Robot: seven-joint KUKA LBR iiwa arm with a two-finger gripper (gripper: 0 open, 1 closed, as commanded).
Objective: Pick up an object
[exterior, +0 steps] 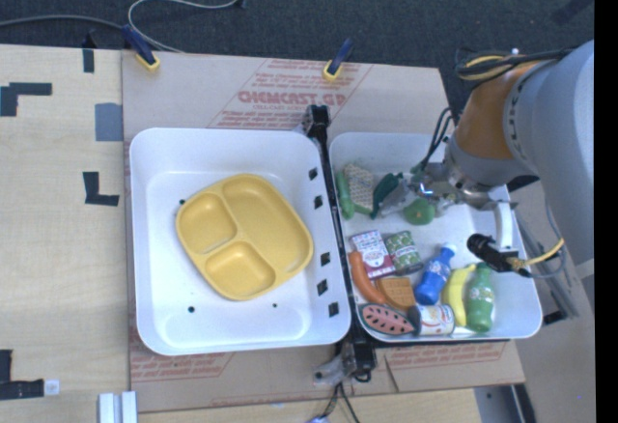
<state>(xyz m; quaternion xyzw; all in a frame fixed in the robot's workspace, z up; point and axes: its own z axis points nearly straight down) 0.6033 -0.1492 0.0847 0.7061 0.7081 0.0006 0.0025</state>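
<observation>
Gripper [422,191] is down in the right bin [526,315], near its back edge. Can't tell its state from here. It's right over a green round toy [419,212] and beside a dark green piece [387,187].

Rest of the bin is cluttered: blue bottle [434,277], yellow banana [457,294], green bottle [479,298], watermelon slice [387,320], small cartons [371,250].

Left bin [154,315] holds a yellow divided plate [243,236]. Both bins sit on cardboard on the counter [48,296].
</observation>
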